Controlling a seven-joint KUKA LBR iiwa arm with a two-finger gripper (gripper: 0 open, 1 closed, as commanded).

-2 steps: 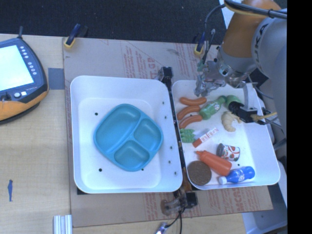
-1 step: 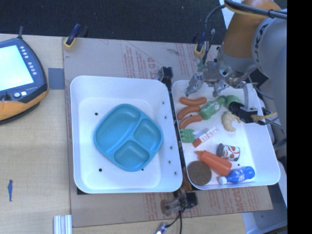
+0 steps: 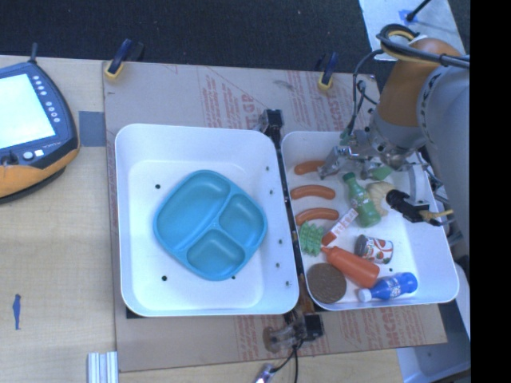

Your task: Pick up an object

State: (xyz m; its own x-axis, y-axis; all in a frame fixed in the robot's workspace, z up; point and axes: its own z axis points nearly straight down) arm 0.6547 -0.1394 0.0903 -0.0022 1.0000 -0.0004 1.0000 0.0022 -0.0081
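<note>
The grey arm (image 3: 423,94) reaches in over the right bin (image 3: 431,274). Its pincer (image 3: 351,159) is down low at the far end of that bin, just beside the top hot dog (image 3: 308,167) and near the green bottle (image 3: 362,200). The pincer looks like a dark tangle of metal from here, so I cannot tell how it is set. Nothing can be seen lifted off the bin floor. So I think the job is at its start or in the middle: the arm is down among the toys, but no toy is picked up yet. What is left is to close on one thing and raise it.

The toys all lie in the right bin. There are three hot dogs in a row, with the middle hot dog (image 3: 313,191) and the lower hot dog (image 3: 316,215) below the top one. There is a green leafy toy (image 3: 310,237), an orange bottle (image 3: 353,266), a brown round cookie (image 3: 326,283), a blue bottle (image 3: 389,287) and a small can (image 3: 375,249) with a red and white label.

The left bin (image 3: 136,214) holds a blue plate (image 3: 210,224) with three parts.

Faint red writing runs over the brown board (image 3: 231,98) on the bench, and there are marks on the labels, but all of it is too small to read. A tablet (image 3: 28,130) with an orange edge lies at the far left.
</note>
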